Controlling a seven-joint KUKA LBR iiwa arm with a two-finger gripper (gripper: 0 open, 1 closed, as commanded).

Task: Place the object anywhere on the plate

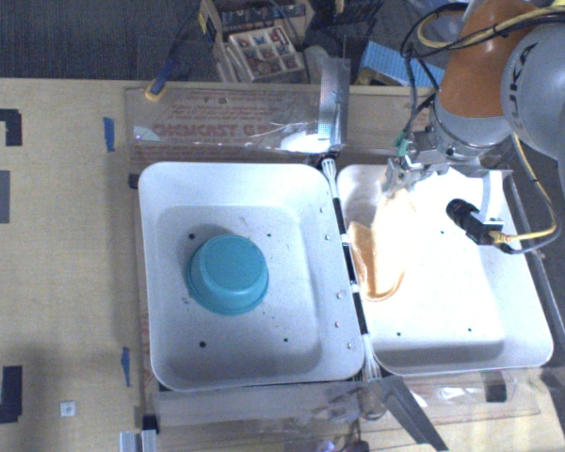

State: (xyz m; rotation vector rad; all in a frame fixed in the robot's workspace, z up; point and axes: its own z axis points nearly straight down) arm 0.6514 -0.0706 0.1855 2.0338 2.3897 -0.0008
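A round teal plate (228, 273) sits in the middle of the left bin (169, 196). In the right bin (471, 347), a thin, faint orange curved object (375, 266) lies against the left wall. The bin floor around it is washed out by bright light. My gripper (401, 171) hangs over the far left corner of the right bin, above and slightly behind the orange object and to the right of the plate. I see nothing clearly held in it.
A raised divider (347, 252) separates the two bins. A black connector with a yellow-tipped cable (476, 222) hangs from the arm over the right bin. A clear plastic sheet (235, 125) lies behind the bins, and boxes and clutter stand beyond it.
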